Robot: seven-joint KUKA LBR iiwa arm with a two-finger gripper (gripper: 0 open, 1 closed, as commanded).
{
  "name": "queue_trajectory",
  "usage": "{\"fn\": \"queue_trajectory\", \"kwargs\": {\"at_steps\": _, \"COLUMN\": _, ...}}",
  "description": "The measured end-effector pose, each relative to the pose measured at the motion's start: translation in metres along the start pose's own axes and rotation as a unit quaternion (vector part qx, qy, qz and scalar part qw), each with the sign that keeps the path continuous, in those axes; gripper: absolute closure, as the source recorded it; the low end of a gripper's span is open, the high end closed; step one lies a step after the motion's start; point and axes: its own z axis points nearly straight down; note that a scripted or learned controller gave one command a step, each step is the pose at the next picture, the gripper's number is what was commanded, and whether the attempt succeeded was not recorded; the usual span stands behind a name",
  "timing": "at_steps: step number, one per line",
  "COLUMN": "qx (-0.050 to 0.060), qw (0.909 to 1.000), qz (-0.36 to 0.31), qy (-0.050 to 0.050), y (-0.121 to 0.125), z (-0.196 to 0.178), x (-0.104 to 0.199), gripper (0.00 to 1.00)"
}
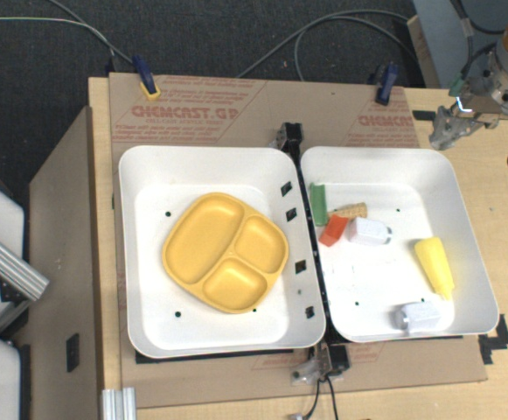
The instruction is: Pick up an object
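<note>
The gripper (453,128) hangs off the right bin's (463,234) far right corner, touching nothing; its finger spread seems unreadable.

Yellow divided plate (226,252) in white left bin (140,234); right bin (463,234) holds green strip (319,204), orange-red block (333,231), yellow piece (434,266).

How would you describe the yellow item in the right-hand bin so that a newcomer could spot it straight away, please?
Start at the right bin, the one without the divided yellow plate. Look toward its right wall, about midway down: there lies the yellow corn-like piece, an elongated shape angled slightly. It is the only yellow item in that bin, lying apart from the green, orange and white cluster near the left wall.
</note>
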Motion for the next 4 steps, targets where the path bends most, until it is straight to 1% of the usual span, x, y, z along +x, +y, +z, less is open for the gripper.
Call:
{"fn": "queue_trajectory", "kwargs": {"at_steps": 1, "qx": 0.005, "qw": 1.0, "qz": -0.002, "qy": 0.002, "y": -0.01, "z": -0.003, "x": 0.049, "gripper": 1.0}}
{"fn": "queue_trajectory", "kwargs": {"at_steps": 2, "qx": 0.005, "qw": 1.0, "qz": -0.002, "qy": 0.003, "y": -0.016, "z": 0.004, "x": 0.094, "gripper": 1.0}}
{"fn": "queue_trajectory", "kwargs": {"at_steps": 3, "qx": 0.006, "qw": 1.0, "qz": -0.002, "qy": 0.003, "y": -0.029, "z": 0.004, "x": 0.144, "gripper": 1.0}}
{"fn": "queue_trajectory", "kwargs": {"at_steps": 4, "qx": 0.007, "qw": 1.0, "qz": -0.002, "qy": 0.003, "y": -0.054, "z": 0.021, "x": 0.198, "gripper": 1.0}}
